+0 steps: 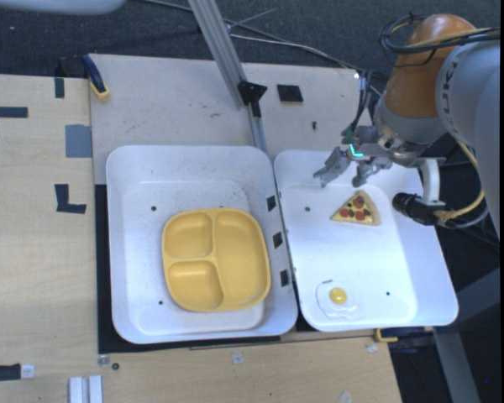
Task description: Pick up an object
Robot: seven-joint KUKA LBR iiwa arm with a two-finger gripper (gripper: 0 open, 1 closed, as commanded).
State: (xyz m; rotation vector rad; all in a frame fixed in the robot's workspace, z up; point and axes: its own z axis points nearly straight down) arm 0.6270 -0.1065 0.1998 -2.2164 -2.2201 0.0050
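Reaching in from the right, grey arm (462, 82) bends its orange-banded wrist down over the far end of the right bin (420, 259). Pincer (346, 173) hangs there with fingers spread wide, nothing between them. Pizza slice toy (356, 210) lies on bin floor just beside and nearer than the fingertips, apart from them. Fried egg toy (336, 298) at near end. Yellow divided plate (215, 259) sits in left bin (126, 225) on the desk (34, 242)

We see our grey arm (466, 74) reaching in from the right, its orange band (420, 65) above the wrist. The gripper (347, 175) points down and leftward, its two fingers (328, 171) spread apart, nothing between them.
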